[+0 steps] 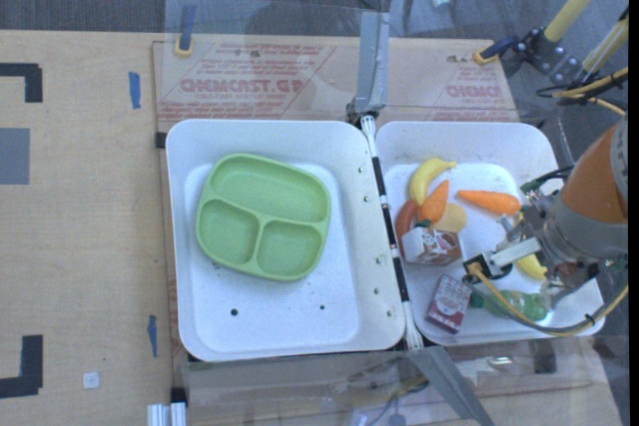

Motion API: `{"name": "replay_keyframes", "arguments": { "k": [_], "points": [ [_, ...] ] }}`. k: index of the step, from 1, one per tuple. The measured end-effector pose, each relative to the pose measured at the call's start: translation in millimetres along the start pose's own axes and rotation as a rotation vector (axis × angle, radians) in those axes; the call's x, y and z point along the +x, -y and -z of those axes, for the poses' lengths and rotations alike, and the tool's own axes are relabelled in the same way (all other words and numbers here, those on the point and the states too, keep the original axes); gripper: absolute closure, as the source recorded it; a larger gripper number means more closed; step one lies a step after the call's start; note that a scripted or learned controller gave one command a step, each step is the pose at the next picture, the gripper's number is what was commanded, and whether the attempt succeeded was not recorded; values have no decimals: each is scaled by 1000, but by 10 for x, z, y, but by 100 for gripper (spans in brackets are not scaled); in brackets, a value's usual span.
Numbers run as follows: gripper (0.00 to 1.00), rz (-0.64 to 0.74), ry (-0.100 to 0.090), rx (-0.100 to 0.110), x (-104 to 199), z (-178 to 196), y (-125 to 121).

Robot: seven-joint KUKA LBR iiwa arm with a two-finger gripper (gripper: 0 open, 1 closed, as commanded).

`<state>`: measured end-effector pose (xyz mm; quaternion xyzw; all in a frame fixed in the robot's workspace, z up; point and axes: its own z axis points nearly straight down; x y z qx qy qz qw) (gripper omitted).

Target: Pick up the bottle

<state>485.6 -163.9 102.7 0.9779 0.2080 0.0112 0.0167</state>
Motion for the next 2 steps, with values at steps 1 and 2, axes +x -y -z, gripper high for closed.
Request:
{"name": "replay_keyframes", "arguments": {
  "k": [1, 2],
  "points": [
    [100, -2, 7, -3, -27, 75, -28],
    [0, -2, 7, -2, -27, 74, -28]
  ]
}}
